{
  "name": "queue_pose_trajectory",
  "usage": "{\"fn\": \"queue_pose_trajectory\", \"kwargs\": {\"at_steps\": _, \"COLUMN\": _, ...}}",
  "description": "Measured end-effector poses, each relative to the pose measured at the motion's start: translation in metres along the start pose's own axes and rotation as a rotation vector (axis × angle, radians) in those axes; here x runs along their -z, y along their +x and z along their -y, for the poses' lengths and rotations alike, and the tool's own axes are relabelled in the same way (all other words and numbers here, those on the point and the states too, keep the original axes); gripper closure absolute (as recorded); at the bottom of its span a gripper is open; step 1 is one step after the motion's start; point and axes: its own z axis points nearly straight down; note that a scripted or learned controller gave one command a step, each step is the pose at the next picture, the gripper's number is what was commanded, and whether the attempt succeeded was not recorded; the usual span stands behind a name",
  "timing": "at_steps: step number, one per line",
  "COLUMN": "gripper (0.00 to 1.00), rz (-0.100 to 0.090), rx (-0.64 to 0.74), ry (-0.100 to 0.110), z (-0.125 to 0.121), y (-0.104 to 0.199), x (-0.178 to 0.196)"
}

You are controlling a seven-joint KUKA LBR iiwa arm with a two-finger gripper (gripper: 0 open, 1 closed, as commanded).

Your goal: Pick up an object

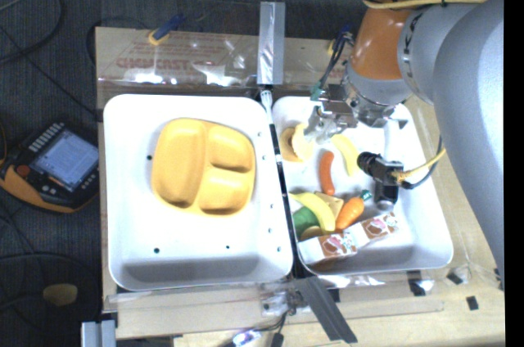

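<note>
My gripper point(324, 123) hangs over the back left part of the right bin point(426, 232). Just below and left of it lies a pale yellow crescent with a brown edge point(292, 143). An orange-red sausage point(327, 172) and a pale yellow banana piece point(345, 154) lie right under the gripper's front. Toward the bin's front sit a carrot point(350, 212), a yellow wedge point(318, 206), a green piece point(304, 218) and two small printed cartons point(355, 236). Whether anything is in the gripper is hidden by the wrist.
The left bin point(131, 255) holds a yellow divided plate point(203, 165). A black cable connector point(378, 169) dangles from the wrist over the right bin. The grey arm point(467, 75) covers the right side. A handheld controller point(53, 165) lies on the floor at left.
</note>
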Motion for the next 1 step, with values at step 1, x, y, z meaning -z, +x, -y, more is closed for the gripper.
{"fn": "queue_pose_trajectory", "kwargs": {"at_steps": 1, "gripper": 0.0, "rz": 0.001, "rx": 0.0, "ry": 0.0, "z": 0.0001, "y": -0.0002, "x": -0.0001}}
